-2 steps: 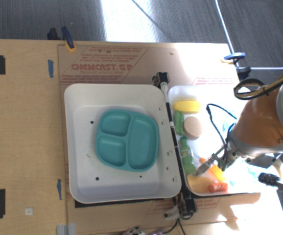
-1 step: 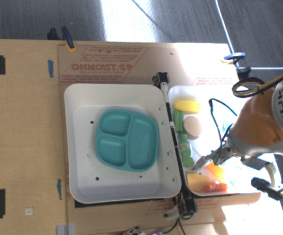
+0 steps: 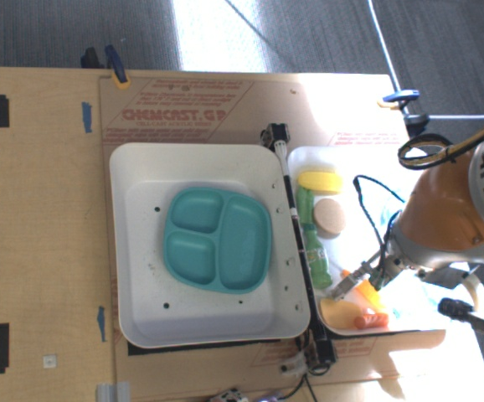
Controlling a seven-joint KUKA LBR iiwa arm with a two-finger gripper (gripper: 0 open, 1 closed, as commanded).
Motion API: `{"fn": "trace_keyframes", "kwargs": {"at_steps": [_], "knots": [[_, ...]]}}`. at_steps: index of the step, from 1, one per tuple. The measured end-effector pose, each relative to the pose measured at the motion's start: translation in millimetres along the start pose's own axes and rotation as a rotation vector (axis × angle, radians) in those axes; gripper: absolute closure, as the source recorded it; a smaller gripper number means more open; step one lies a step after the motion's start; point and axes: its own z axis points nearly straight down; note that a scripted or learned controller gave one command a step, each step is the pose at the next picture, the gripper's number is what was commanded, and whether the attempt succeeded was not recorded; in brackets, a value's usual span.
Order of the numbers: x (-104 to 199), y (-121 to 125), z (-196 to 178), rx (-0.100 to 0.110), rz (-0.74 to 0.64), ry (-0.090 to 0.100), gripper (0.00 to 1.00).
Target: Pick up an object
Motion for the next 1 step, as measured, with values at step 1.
{"fn": "trace_keyframes", "kwargs": {"at_steps": [1], "knots": [[-1.3, 1.4, -11.0, -0.005, 0.001, -0.005, 1.0]]}}
